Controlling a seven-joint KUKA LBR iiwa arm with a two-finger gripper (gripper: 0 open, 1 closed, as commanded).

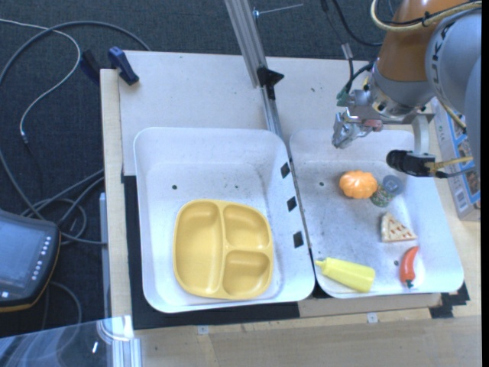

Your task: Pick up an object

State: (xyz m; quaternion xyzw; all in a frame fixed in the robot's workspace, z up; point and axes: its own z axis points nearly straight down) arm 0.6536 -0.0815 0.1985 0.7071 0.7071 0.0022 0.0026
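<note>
I cannot tell the state of my gripper (341, 138); it hangs above the right bin (442, 228), so I judge the approach step, next descending on the orange pumpkin (357, 184).

Glossy yellow plastic tray (223, 248); matt white speckled plastic bins (153, 159); brushed metal rail (243, 21); pale wood surface (191, 90).

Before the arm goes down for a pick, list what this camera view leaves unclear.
- Gripper, camera view: small and seen from above, so its finger gap cannot be read.
- Small grey-green item beside the orange pumpkin: blurred, type unclear.
- Arm: cut off by the right edge.
- Black device: cut by the left edge.
</note>
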